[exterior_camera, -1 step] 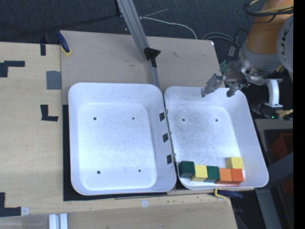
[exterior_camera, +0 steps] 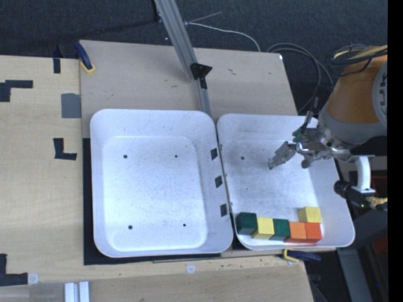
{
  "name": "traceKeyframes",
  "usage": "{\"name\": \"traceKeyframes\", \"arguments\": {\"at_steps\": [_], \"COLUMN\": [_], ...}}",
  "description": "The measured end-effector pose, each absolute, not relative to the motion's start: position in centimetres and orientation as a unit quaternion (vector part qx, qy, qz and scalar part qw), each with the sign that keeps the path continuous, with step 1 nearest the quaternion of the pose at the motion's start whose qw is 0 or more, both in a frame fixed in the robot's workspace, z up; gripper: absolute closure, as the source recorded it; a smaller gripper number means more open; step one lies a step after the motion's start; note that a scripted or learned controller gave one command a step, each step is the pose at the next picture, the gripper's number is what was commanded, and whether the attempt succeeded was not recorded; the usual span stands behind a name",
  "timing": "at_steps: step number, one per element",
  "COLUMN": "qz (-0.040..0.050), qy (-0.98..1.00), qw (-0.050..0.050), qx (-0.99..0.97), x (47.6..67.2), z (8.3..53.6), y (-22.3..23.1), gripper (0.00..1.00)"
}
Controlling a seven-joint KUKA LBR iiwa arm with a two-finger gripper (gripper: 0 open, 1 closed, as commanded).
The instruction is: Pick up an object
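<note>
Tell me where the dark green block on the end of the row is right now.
The dark green block lies in the right bin, at its near left corner, touching a yellow block on its right.

Looking down at a slant from above the counter [exterior_camera: 38,168], taking in both white bins [exterior_camera: 154,121], arm [exterior_camera: 359,99] entering from right

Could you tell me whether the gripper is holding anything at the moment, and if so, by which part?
Nothing is held. The gripper is over bare floor of the right bin, apart from the blocks along its near edge.
</note>
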State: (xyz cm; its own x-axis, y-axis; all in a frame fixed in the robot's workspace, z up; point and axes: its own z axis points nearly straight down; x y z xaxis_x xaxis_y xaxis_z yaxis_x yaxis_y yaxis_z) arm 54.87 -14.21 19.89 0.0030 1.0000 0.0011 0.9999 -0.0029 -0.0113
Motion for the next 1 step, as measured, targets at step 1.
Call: {"name": "traceKeyframes", "arguments": {"at_steps": [1], "qz": [0.0013], "qy": [-0.707], "qw": [0.002], "qx": [-0.707], "x": [49.97], "z": [8.97], "y": [-11.20], "gripper": [0.00]}}
